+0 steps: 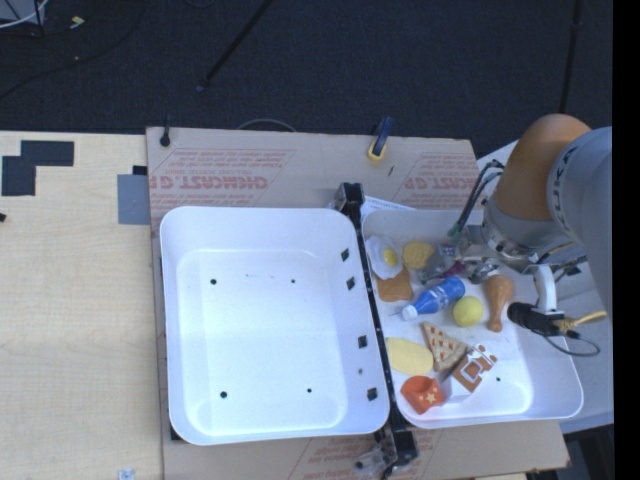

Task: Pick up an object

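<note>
End effector (470, 260) low over crowded right bin (545, 403), finger state unclear; could nudge blue bottle (437, 297) or grab nothing.

The 2 white bins (262, 423) look like smooth, faintly glossy plastic. Under them lies matt brown cardboard (300, 173) with red print; left of the cardboard, the bench top (70, 318) shows pale wood grain. The blue bottle (437, 296) in the right bin looks like shiny plastic. Behind the cardboard, the floor (300, 48) looks like dark, rough carpet.
</note>
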You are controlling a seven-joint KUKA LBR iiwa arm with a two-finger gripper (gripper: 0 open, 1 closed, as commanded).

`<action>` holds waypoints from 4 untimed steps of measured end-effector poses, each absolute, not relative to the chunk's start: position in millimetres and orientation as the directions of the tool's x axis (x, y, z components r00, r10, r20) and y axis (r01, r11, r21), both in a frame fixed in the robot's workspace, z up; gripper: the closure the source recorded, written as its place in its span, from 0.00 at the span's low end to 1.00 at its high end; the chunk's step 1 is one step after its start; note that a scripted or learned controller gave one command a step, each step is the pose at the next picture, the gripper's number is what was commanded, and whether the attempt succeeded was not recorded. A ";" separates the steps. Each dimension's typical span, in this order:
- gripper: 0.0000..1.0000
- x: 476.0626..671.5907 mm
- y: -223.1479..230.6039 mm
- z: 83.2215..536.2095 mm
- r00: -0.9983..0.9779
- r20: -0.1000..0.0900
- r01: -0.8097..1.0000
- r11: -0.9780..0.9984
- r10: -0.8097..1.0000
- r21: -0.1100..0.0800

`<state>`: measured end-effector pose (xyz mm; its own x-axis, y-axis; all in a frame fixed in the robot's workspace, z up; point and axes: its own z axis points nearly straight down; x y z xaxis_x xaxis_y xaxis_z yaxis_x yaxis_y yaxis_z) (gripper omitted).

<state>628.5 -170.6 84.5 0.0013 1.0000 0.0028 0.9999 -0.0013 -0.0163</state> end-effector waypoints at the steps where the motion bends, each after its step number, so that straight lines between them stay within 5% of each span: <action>1: 1.00 629.5 -171.2 99.6 0.003 0.005 1.000 -0.003 1.000 -0.015; 3: 1.00 643.1 -206.8 84.6 -0.001 0.002 1.000 0.001 1.000 -0.006; 4: 1.00 646.5 -191.5 287.6 -0.001 -0.003 1.000 0.001 1.000 0.010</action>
<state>646.5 -191.5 287.6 -0.0014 1.0000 -0.0034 0.9999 0.0014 0.0104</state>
